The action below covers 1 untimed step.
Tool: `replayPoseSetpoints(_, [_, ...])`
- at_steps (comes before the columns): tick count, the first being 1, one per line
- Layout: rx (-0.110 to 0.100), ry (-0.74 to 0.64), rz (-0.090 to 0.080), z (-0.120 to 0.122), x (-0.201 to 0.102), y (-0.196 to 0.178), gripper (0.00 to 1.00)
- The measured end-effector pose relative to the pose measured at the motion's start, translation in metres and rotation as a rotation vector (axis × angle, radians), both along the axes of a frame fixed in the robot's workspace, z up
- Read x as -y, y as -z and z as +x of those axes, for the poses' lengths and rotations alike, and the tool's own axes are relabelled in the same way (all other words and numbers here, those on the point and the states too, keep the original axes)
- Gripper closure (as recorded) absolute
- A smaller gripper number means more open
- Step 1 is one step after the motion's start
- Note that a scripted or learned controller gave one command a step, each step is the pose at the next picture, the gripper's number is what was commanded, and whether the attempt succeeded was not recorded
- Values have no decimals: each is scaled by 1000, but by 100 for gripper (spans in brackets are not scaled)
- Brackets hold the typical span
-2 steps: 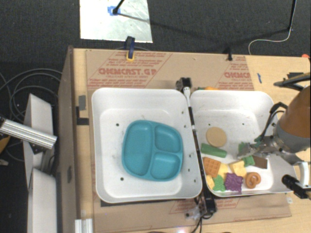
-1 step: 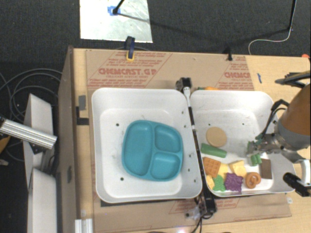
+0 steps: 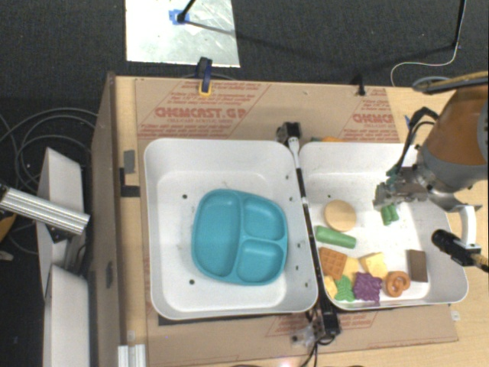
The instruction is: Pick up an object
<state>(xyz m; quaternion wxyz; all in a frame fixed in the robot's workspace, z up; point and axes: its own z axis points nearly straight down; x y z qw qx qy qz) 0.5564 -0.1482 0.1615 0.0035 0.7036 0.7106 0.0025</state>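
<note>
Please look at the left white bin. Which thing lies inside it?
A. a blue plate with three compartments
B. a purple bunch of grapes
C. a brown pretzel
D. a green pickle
A: the blue plate with three compartments lies in the left bin, while the food pieces such as the purple grapes and the pretzel lie in the right bin.

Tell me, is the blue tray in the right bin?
No, the blue tray lies in the left bin, apart from the toy food.
</note>
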Motion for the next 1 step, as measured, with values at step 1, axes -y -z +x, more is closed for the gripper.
replayPoseSetpoints(1, [-2, -2, 2, 18, -105, -57, 100])
